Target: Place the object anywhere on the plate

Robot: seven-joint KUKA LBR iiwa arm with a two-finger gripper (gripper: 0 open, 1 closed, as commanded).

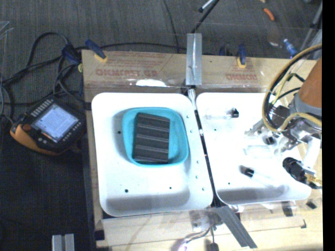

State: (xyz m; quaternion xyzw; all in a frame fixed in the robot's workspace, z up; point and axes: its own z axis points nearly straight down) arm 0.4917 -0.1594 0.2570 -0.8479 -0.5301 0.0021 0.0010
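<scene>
Ribbed dark block [152, 137], square blue plate [179, 140]

- A dark grey ribbed rectangular block [152, 137] covers the middle of the shallow blue plate [179, 140] in the left white bin [110, 156], leaving only the plate's rim bare.
- White floor lies open around the plate, widest along the near edge.
- The raised divider [201, 140] between the two bins stands between the plate and the right white bin [225, 187].
- In the right bin, the arm's grey gripper assembly [290, 140] and looping cables [277, 95] crowd the right side.
- Two small black-tipped clear pieces [234, 113] [246, 171] lie well apart on its floor; the space between them is open.
</scene>
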